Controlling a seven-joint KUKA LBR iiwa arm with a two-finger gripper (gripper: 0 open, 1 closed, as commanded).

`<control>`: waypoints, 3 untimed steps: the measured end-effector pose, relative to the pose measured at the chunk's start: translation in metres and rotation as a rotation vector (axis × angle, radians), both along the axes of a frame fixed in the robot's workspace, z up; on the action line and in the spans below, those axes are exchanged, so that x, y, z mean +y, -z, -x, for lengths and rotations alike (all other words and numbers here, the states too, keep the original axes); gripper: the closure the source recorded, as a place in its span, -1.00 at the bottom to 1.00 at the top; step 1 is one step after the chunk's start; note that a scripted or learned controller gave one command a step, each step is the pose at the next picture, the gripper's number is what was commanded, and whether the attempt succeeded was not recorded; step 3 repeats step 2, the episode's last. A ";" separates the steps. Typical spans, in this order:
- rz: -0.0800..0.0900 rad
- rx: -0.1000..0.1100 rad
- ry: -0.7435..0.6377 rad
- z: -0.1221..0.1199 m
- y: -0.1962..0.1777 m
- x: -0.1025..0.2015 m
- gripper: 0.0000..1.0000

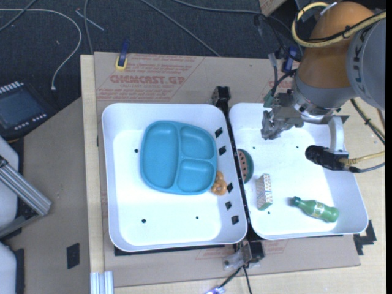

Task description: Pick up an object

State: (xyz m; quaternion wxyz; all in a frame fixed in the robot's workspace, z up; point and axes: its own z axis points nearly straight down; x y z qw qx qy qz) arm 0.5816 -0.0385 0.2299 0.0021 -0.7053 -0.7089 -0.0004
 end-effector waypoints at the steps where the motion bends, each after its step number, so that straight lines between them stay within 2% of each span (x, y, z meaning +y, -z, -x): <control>1: 0.001 0.001 0.000 0.011 0.008 0.054 1.00; 2: 0.001 -0.003 -0.001 0.002 0.008 0.110 1.00; 3: 0.001 -0.003 -0.001 0.002 0.008 0.110 1.00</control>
